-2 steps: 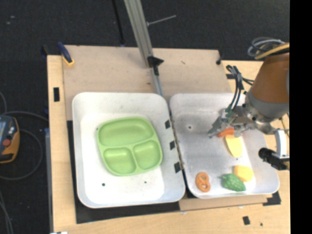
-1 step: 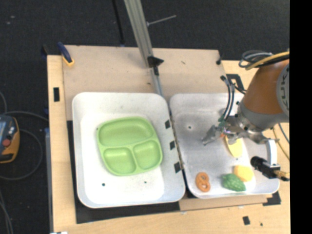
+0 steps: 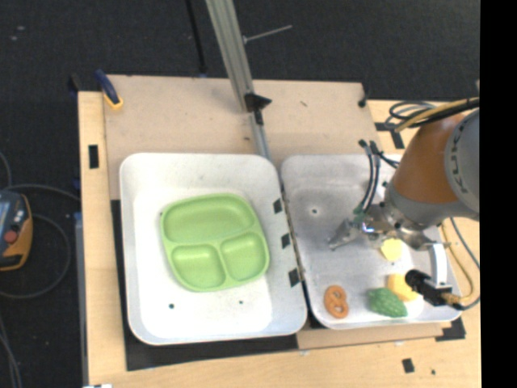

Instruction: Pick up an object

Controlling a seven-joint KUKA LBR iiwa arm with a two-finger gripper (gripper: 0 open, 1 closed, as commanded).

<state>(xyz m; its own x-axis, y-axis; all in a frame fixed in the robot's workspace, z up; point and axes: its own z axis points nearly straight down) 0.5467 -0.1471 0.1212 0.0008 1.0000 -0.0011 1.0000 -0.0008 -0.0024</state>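
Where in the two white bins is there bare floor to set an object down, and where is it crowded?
Left bin: a bare strip runs all round the green divided plate, widest along its near edge. Right bin: the far left part, beyond the gripper, is bare. Its near right corner is crowded with the orange pretzel, the green toy and yellow pieces.

Grey arm (image 3: 420, 204), orange band, black cables.

A workbench on a dark floor.
The pale wooden tabletop (image 3: 186, 120) stands on black carpet (image 3: 97, 23); cables (image 3: 48, 225) trail left, an aluminium post (image 3: 230, 39) rises behind.
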